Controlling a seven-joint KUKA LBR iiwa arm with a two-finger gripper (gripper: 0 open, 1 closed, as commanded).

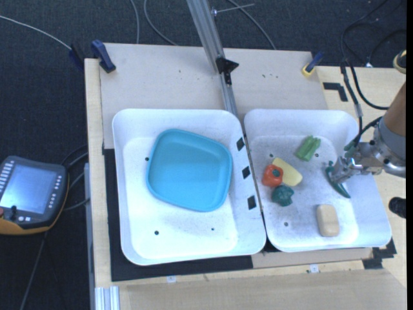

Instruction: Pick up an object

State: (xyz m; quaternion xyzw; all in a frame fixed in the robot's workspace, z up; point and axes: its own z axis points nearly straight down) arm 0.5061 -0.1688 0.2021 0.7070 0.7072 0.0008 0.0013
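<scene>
The right bin [361, 234] holds several small things. A green piece [308, 148] lies near its back. A red pepper-like toy [272, 175] touches a yellow piece [290, 174], with a dark teal lump [282, 196] just in front of them. A beige block [328, 219] lies toward the front right. My gripper [335, 181] hangs low over the right side of this bin, between the green piece and the beige block. Its teal fingers stand open with nothing between them.
The left bin [129, 173] carries a large light-blue plate [190, 168]. A metal pole [205, 24] slants down to the seam between the bins. A handheld pendant [29, 192] lies off the bench at the left, and cables run across the dark floor.
</scene>
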